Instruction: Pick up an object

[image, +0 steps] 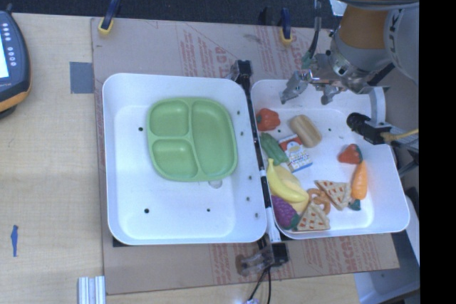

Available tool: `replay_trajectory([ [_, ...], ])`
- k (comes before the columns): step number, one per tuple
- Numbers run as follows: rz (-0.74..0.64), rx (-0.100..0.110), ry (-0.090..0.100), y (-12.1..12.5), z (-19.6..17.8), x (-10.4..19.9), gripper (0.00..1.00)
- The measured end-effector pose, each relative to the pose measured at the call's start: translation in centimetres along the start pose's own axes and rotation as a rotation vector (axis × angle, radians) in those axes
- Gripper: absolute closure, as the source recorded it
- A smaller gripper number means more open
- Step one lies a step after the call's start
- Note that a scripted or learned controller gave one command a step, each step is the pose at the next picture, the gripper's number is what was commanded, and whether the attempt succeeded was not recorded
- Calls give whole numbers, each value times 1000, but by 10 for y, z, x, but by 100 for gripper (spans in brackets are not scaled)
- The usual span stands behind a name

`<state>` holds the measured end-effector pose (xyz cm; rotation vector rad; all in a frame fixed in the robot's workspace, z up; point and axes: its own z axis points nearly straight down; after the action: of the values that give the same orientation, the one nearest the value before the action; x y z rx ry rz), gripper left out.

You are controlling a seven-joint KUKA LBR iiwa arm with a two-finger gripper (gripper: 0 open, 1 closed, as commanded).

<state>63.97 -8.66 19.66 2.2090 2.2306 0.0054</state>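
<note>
White right bin (388,221) holds the toy food: bread roll (306,130), banana (285,184), carrot (359,180). Above its far edge hangs the gripper (311,89), fingers spread apart with nothing between them. Left bin (121,174) carries a green plate (192,138).

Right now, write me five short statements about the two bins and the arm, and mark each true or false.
1. The green divided plate lies in the left bin. True.
2. The banana lies on the green divided plate. False: it is in the right bin.
3. The gripper is above the right bin's far edge. True.
4. The carrot is clamped in the gripper. False: it lies in the right bin.
5. The bread roll lies in the right bin. True.
</note>
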Motion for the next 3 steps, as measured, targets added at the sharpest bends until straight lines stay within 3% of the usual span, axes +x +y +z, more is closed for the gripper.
replay_trajectory([
  [1,10,11,-3,-17,46,-72,0],
  [2,1,0,-6,19,82,-11,0],
  [3,12,11,-2,-28,70,-66,0],
])
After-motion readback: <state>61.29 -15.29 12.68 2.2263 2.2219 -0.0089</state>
